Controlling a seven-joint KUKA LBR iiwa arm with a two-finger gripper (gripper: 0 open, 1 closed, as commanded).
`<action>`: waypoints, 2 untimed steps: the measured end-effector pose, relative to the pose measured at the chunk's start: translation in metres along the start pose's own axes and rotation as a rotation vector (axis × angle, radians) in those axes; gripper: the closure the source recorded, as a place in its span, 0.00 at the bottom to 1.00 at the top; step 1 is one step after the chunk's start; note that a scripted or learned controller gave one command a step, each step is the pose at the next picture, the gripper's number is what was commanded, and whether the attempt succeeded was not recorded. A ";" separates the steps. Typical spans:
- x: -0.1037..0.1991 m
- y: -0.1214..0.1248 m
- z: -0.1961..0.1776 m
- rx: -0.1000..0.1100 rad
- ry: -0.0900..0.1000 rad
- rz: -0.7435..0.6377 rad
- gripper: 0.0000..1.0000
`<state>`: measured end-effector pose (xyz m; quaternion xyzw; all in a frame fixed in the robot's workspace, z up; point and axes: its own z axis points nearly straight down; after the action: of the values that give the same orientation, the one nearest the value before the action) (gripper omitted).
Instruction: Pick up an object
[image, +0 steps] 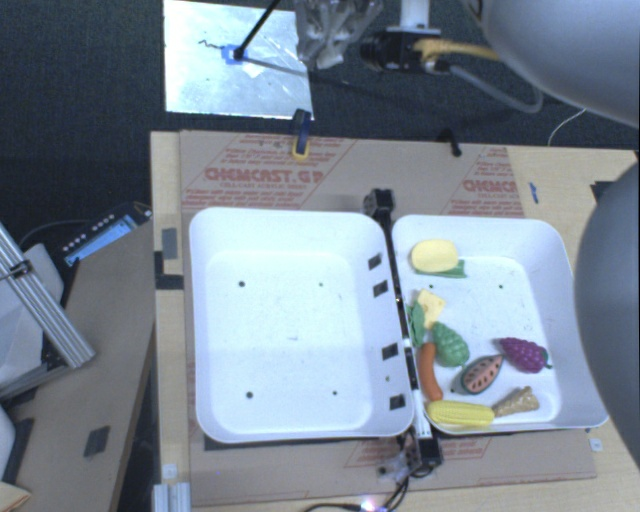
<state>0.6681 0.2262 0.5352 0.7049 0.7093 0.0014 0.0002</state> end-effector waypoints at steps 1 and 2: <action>0.008 0.000 0.000 0.000 -0.001 0.002 1.00; 0.008 0.000 0.000 0.001 -0.002 0.001 1.00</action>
<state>0.6681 0.2343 0.5353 0.7051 0.7091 0.0006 0.0006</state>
